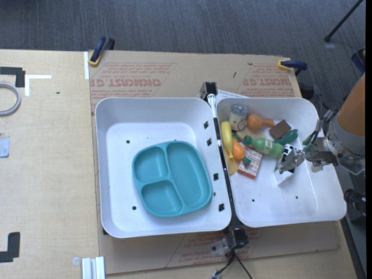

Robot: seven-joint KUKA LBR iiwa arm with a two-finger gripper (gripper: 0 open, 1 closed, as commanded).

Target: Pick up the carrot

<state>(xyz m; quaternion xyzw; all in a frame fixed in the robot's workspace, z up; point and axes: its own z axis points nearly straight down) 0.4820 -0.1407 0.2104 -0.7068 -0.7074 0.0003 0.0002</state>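
Arm: the grey arm with the orange band reached in from the right edge, over the right-hand shallow white bin.
Gripper: the two-finger gripper sat low over the middle of the right bin; its metal fingers looked slightly parted with nothing between them.
Carrot: the small orange carrot lay near the right bin's left wall, just beside the yellow banana, well apart from the gripper.
Nearby clutter: a green plastic bottle lay between carrot and gripper; an orange pear-shaped toy, a brown block and a red-and-white packet lay close by.
Left bin: the left-hand shallow white bin held a teal three-compartment plate.
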